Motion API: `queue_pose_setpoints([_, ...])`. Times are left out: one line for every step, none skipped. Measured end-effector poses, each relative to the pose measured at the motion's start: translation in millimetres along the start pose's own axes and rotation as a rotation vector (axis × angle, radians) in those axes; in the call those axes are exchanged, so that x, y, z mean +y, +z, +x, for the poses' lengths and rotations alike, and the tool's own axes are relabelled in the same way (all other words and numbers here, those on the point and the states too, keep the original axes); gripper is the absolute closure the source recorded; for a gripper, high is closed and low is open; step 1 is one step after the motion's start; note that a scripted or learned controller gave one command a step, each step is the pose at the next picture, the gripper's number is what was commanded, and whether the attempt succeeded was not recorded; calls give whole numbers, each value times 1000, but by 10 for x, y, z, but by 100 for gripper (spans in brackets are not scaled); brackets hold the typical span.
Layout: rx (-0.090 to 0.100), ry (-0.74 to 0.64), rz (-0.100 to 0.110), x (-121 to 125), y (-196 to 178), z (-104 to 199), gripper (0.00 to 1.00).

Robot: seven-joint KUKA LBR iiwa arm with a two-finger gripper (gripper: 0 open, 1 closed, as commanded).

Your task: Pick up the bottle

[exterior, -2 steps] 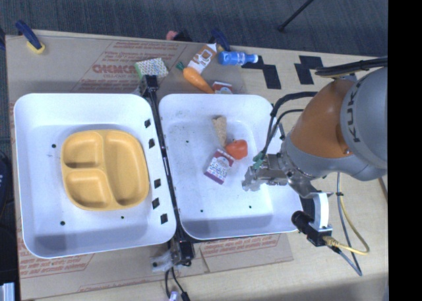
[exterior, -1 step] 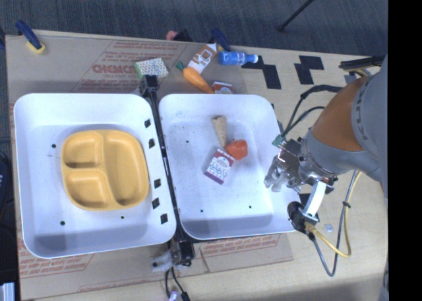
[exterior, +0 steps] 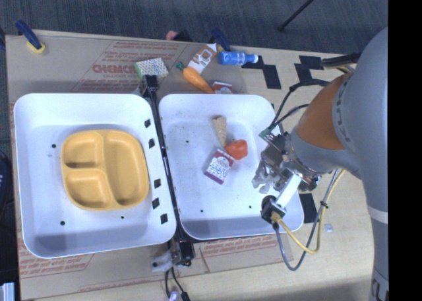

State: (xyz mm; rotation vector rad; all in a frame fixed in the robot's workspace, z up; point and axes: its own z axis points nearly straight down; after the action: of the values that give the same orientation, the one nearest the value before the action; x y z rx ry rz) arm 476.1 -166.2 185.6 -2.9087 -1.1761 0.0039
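Two white bins sit side by side on my bench (exterior: 86,72). I see the bottle (exterior: 236,58) lying behind the right bin (exterior: 198,217), outside it. My hand (exterior: 267,177) hovers near that bin's right wall; I cannot tell whether it is clenched.

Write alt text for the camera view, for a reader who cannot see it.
The grey arm's gripper hangs over the right bin's right side, near a small carton, a red piece and an ice-cream cone. The left bin holds a yellow divided plate; a blue bottle lies on the bench beyond the bins.
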Motion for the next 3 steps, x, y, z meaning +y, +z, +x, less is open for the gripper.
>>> queue_pose_setpoints([1,451,1,-127,192,123,100])
queue_pose_setpoints([1,549,1,-68,-86,66,100])
queue_pose_setpoints([0,559,4,-255,89,244,100])
